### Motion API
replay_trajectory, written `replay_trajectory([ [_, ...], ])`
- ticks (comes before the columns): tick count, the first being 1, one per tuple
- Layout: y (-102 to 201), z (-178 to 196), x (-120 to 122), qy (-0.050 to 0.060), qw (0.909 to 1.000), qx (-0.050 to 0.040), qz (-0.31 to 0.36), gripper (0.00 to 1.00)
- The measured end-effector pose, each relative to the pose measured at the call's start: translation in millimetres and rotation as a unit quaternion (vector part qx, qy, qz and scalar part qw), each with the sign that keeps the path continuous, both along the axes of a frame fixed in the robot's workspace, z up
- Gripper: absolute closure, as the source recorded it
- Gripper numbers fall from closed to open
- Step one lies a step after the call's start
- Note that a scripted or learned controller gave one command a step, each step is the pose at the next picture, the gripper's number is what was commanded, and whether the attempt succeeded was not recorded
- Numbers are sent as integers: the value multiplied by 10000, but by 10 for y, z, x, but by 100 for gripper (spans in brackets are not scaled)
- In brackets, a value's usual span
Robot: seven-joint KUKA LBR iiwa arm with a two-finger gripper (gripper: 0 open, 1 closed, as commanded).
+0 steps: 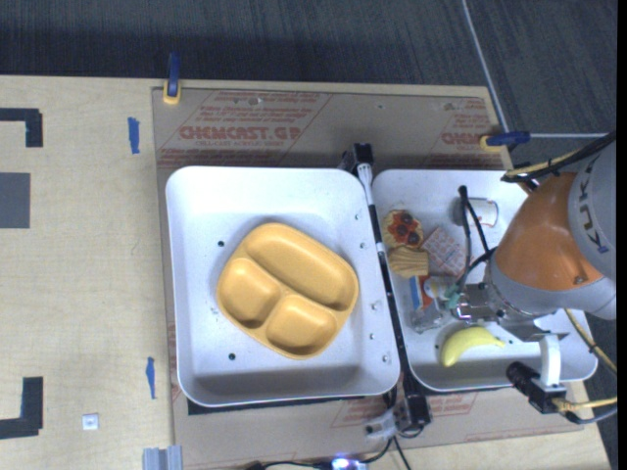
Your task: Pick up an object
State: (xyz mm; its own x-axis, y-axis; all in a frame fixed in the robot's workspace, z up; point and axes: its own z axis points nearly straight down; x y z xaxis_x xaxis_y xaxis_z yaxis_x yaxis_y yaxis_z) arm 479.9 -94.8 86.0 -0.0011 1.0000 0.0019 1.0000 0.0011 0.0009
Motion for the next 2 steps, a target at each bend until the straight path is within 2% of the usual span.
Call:
replay_trajectory([
  [1,-9,109,21,-37,10000,-18,-5,100],
  [2,-9,108,20,-36,10000,-18,-6,0],
])
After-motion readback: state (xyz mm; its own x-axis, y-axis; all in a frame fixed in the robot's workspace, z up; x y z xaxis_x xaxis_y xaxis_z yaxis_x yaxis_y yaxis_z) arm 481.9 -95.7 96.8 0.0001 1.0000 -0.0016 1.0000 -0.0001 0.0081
